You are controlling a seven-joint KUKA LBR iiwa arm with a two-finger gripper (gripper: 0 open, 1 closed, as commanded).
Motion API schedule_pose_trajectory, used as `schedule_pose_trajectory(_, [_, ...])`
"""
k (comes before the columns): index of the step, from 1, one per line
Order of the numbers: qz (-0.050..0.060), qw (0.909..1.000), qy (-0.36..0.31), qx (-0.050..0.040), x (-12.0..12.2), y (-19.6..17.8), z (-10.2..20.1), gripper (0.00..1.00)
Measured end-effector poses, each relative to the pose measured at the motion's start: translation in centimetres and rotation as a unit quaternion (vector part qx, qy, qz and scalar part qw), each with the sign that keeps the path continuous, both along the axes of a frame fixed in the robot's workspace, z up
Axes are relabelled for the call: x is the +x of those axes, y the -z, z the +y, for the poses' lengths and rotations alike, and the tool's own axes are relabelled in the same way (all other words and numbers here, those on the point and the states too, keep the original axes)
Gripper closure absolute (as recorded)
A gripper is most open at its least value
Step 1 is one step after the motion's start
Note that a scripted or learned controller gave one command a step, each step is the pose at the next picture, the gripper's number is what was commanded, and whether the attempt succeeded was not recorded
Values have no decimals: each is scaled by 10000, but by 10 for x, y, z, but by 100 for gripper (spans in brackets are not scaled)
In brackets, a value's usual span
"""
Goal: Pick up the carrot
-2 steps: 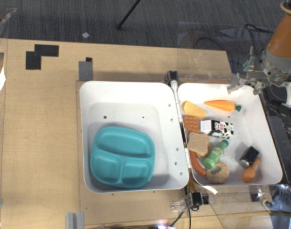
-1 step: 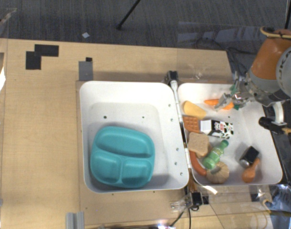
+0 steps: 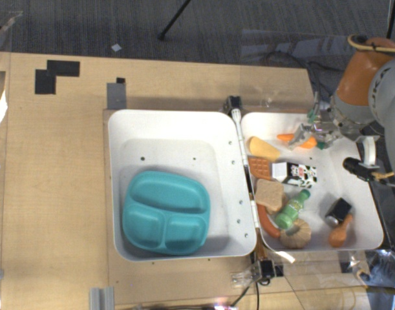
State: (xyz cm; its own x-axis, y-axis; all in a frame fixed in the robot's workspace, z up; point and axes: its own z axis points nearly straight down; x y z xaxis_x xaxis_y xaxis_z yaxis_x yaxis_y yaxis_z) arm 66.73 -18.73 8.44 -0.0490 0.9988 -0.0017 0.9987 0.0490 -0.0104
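Wires bunched at the bench's near edge, just below the right bin. Further in, green bottle lying across a bread slice; teal plate alone in the left bin. Carrot at the far end of the right bin, lying flat, just beyond a yellow wedge, partly covered by the gripper, which hangs right over its thicker end. Cannot tell how wide the claw stands, nor whether anything is caught in it. Probably a light toy carrot: stiff, smooth, tapered, so likely to slip or roll out of a pinch near the tip. Better to grip across the thick middle, square to its length, and to close gently before lifting.
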Motion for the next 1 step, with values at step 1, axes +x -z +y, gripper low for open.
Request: schedule_pose_trajectory(1, [69, 10000, -48, -4, -2, -9, 0, 100])
